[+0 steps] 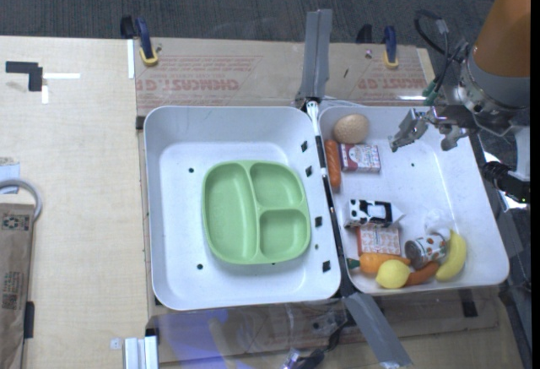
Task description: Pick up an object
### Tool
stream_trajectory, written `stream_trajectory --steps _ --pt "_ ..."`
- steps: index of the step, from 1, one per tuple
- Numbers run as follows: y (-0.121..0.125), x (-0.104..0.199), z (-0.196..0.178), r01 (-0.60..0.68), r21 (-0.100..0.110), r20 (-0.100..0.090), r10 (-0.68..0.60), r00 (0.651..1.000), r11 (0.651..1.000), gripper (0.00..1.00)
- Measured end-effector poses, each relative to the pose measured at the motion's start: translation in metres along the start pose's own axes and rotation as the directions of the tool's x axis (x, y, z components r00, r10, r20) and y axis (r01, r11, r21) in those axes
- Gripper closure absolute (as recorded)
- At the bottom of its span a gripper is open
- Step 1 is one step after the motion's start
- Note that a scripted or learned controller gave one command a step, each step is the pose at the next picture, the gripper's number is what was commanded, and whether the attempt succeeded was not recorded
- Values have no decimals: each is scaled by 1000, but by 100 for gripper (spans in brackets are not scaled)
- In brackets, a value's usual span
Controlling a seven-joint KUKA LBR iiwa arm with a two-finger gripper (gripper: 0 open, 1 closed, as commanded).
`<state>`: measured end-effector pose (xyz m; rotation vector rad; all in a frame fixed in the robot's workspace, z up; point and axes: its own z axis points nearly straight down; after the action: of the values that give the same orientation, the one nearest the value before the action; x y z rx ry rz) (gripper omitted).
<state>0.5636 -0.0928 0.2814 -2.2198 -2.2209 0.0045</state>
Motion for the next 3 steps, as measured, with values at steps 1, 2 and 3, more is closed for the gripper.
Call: stream_trajectory --steps 1,2,3 --pt "24 16 89 119 0 -1 -119 993 993 0" --pt "41 -14 182 243 -1 -1 -243 970 970 0" --pt "91 -5 189 133 -2 0 -133 991 991 0"
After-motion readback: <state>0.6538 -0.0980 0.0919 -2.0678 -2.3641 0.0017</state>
